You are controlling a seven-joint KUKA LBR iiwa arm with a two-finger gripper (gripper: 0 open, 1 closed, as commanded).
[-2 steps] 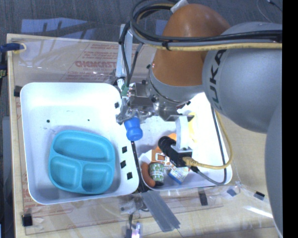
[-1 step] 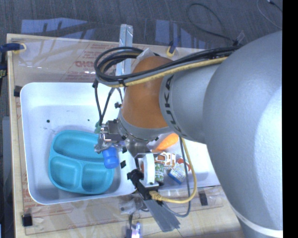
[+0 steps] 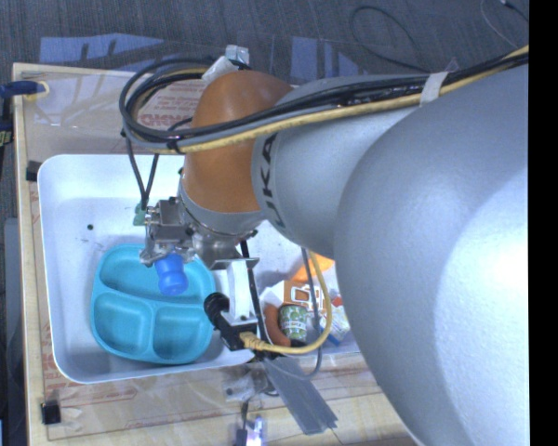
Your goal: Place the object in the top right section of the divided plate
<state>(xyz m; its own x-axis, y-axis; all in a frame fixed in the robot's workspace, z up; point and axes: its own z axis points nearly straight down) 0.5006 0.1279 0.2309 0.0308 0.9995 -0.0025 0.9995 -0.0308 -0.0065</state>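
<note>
Now the gripper [image 3: 167,260] hangs over the plate [image 3: 135,319] at lower left, pinching a blue object [image 3: 172,275] — placing is in hand. Next it likely needs to let go over the top right section — if it is aligned.

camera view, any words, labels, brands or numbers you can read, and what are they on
"KA": grey letters on the arm just below its orange band, the rest cut off by the curve.
Red print on the clear sheet at the back of the bench: too blurred to read.
Label on the orange packet right of the blue plate: too small to read.
Label on the small dark jar: unreadable.
</note>
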